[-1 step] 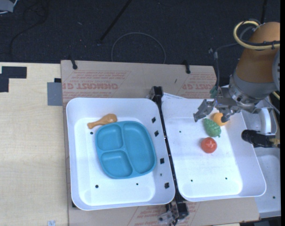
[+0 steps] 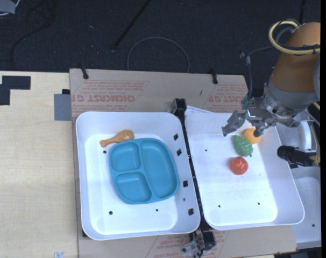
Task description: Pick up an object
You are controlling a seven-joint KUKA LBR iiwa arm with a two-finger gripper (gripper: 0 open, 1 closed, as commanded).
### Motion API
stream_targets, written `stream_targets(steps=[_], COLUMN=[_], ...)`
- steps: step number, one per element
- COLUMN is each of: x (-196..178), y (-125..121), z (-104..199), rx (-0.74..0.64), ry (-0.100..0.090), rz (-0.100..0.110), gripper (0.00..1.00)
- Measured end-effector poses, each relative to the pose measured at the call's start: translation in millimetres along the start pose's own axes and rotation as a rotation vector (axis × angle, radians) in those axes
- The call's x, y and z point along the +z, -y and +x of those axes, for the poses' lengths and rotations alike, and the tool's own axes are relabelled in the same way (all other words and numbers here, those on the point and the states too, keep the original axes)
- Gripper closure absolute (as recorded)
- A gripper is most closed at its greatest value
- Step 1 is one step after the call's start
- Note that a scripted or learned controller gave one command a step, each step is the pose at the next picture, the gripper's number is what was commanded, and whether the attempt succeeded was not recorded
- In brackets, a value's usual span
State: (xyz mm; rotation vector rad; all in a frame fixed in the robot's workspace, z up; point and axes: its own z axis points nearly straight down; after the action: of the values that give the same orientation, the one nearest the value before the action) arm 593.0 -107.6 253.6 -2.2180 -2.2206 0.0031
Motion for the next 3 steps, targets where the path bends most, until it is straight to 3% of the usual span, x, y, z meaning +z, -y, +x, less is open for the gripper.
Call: stream_targets(steps=[3], x=[162.2], y=[6.2], z=[6.4], rx=[0.002], ry=[0.0], rz=[0.003], gripper=[0.0])
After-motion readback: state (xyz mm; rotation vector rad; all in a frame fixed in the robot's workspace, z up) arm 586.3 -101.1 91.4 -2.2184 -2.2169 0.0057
